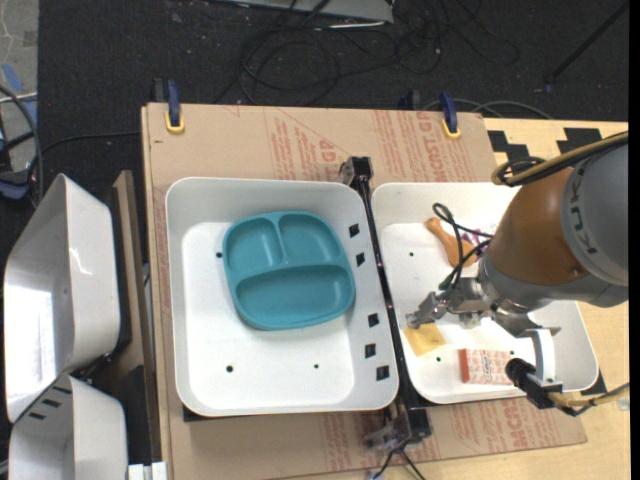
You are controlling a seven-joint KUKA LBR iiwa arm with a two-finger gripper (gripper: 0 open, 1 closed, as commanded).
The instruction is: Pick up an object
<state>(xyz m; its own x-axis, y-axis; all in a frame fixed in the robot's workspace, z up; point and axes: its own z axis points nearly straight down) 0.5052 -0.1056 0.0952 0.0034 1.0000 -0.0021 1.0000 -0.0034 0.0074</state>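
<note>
My gripper [428,313] hangs low in the right bin [400,200], just above a tan, cheese-like wedge [424,341] near the bin's front left. The arm's orange band and grey wrist cover much of this bin. An orange carrot-like piece [445,238] lies further back, partly under black cables. A small pink-and-white box [487,366] rests near the front edge, to the right of the wedge. Nothing shows between the fingers.
The left bin [190,298] holds a teal divided plate [288,270]. A black divider [378,278] runs between the bins. White tubs [60,278] stand off the bench's left side. Clamps [175,120] pin the cardboard's back edge.
</note>
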